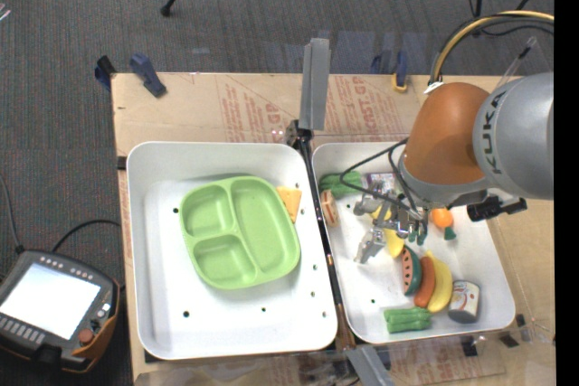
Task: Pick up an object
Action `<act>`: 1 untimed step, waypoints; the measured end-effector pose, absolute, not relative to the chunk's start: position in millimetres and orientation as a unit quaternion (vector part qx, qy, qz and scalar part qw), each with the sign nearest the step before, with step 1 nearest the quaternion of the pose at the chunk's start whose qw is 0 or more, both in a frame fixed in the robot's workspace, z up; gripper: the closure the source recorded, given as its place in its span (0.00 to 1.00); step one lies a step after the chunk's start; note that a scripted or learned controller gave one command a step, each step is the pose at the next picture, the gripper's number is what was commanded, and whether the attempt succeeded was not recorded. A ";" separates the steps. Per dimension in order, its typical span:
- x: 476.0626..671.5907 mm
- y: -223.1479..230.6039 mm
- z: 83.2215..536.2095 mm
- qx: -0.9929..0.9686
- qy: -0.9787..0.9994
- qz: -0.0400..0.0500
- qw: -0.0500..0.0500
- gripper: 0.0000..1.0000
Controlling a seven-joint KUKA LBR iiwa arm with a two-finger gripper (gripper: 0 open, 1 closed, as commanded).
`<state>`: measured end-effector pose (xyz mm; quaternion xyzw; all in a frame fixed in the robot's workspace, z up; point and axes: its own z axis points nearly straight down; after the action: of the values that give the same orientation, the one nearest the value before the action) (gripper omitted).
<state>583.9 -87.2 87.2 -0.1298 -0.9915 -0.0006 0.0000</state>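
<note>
Camera view looks down on two white bins, and the gripper (373,247) hangs low in the right bin (500,283), with bare white floor under its tips. Its two fingers look spread a little apart, and nothing sits between them. I think the job right now is to come down on one toy and pinch it. To do that well, the arm should move until one toy sits right between the fingers, go straight down, and squeeze only when the toy is in the gap.

Toy food lies near the gripper. A watermelon slice (411,271) and a banana (440,282) lie side by side just to its right. A green bean pod (406,319) lies below those. A small can (464,302) rests past the banana, near the bin's corner. A little orange carrot (442,221) sits up by the arm's orange band.

The left bin (149,285) holds a green plate (240,232) with three parts. A yellow cheese wedge (289,199) pokes out by the plate's edge.
</note>
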 end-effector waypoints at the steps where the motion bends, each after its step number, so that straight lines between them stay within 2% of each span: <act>1: 585.1 -85.1 97.7 -0.127 -0.992 -0.001 -0.001 1.00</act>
<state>585.1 -85.1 97.7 -0.1265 -0.9920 -0.0007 -0.0011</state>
